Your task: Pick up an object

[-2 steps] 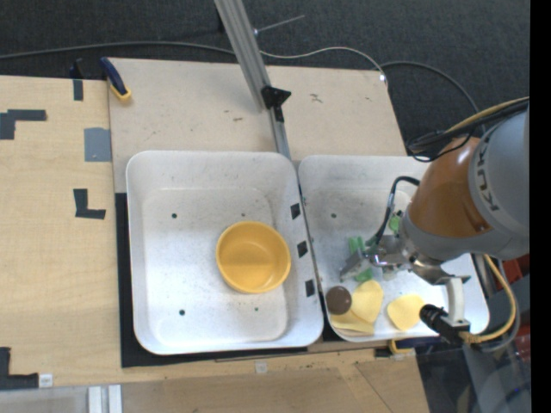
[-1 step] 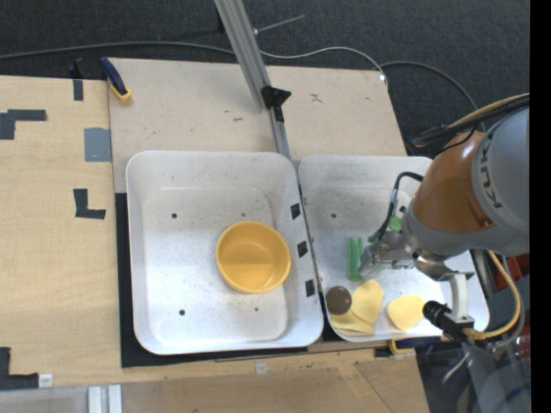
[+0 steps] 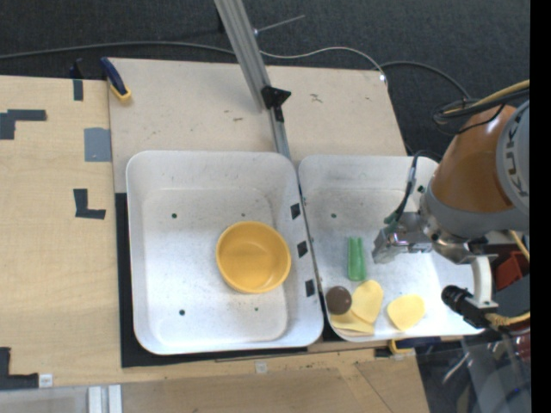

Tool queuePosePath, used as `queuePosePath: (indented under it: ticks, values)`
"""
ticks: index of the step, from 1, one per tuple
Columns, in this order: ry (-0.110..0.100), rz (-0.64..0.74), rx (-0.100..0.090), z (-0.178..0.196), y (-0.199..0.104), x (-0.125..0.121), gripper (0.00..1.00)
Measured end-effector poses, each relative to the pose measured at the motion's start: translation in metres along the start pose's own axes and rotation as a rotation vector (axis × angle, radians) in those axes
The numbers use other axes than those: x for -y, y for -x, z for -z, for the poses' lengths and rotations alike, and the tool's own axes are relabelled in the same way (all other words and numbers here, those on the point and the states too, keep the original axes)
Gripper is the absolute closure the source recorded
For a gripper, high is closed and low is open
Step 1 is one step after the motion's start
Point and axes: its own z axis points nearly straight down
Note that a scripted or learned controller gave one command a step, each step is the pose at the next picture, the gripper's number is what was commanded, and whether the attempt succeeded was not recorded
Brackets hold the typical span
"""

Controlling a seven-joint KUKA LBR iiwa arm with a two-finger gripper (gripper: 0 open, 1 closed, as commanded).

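Observation:
In the right bin (image 3: 344, 175) lie a green stick-shaped object (image 3: 355, 258), a brown ball (image 3: 337, 299) and two pale yellow pieces (image 3: 367, 303) (image 3: 405, 311) near its front edge. My gripper (image 3: 389, 246) hangs over the right bin, just right of the green object and above the yellow pieces. The orange wrist band covers the bin's right side. Nothing shows between the fingers.
A yellow bowl (image 3: 252, 256) sits in the middle of the left bin (image 3: 172, 179). A slanted metal pole (image 3: 245, 46) rises behind the bins where they meet. A blue and yellow tool (image 3: 114, 78) lies on the bench at the back left.

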Motion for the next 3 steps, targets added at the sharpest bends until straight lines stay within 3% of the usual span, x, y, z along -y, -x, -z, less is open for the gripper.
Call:
queuePosePath:
  ticks: [1, 2, 3]
  values:
    - [0.001, 0.0, 0.0, 0.062, -0.001, 0.004, 1.0]
    - [-0.003, 0.0, 0.0, 0.077, -0.001, 0.004, 1.0]
    - [-0.005, 0.005, -0.002, 0.078, -0.047, -0.009, 1.0]
